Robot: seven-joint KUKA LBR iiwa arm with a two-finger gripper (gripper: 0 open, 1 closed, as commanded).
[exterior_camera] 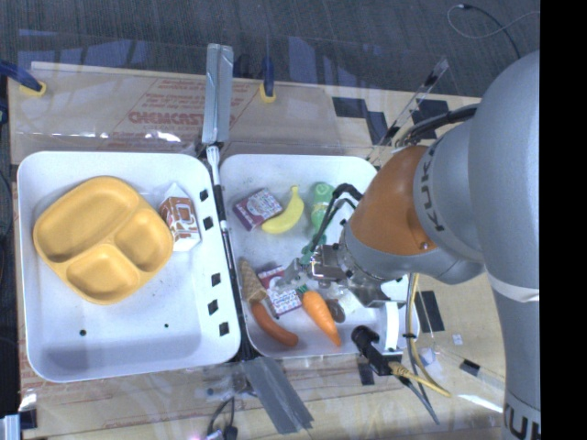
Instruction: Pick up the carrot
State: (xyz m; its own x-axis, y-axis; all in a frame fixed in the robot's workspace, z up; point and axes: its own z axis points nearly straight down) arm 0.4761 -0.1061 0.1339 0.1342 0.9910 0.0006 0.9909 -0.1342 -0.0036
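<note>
The orange carrot point(321, 317) lies in the right bin point(367, 168) near its front wall, pointing down and to the right. My gripper point(321, 273) hangs just above the carrot's thick upper end, under the orange-banded wrist. The arm covers the right part of this bin. I see nothing lifted off the bin floor.
Beside the carrot lie a brown sausage point(273, 326), an ice-cream cone point(251, 280) and a small packet point(281, 297). Further back are a banana point(286, 214), a green item point(321, 198) and a purple packet point(259, 207). The left bin point(55, 356) holds a yellow divided plate point(103, 236) and a small carton point(181, 220).
</note>
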